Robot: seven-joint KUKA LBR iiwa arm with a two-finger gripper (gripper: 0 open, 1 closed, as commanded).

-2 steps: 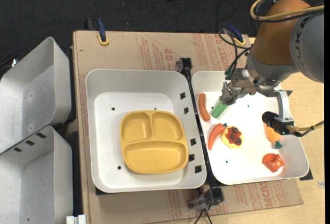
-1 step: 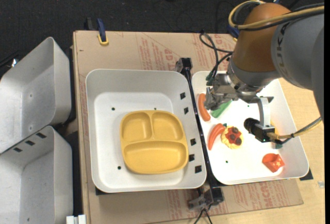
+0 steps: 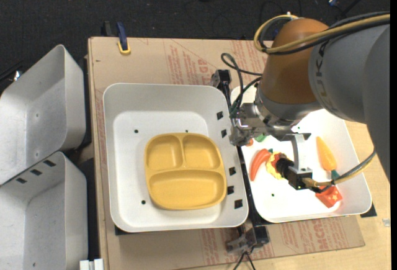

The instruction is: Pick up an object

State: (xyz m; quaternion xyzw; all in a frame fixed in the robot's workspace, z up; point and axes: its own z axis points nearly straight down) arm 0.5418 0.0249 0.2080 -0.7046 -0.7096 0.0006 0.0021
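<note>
My pincer (image 3: pixel 246 133) hangs over the near-left edge of the right-hand shallow white bin (image 3: pixel 282 203), close to the wall it shares with the left-hand shallow white bin (image 3: pixel 162 94). My own wrist hides it from above, so I cannot tell how far open it stands or whether it has hold of anything.

Just below it, on the right bin's floor, lies a small red-orange plastic chilli pepper (image 3: pixel 258 164), slanted, with its thin end towards the bin's front. It is near my pincer, but I cannot make out any contact. A small green scrap (image 3: pixel 261 136) shows at my pincer's lower edge, too little of it to name. Touching the pepper's right side is a small yellow plastic piece (image 3: pixel 272 167), partly covered. Further right lies an orange tapered plastic carrot (image 3: pixel 325 152), and a red blocky plastic toy (image 3: pixel 331 197) sits in the front right corner.

The left bin holds a yellow plastic plate with three compartments (image 3: pixel 185 171), lying flat.
</note>
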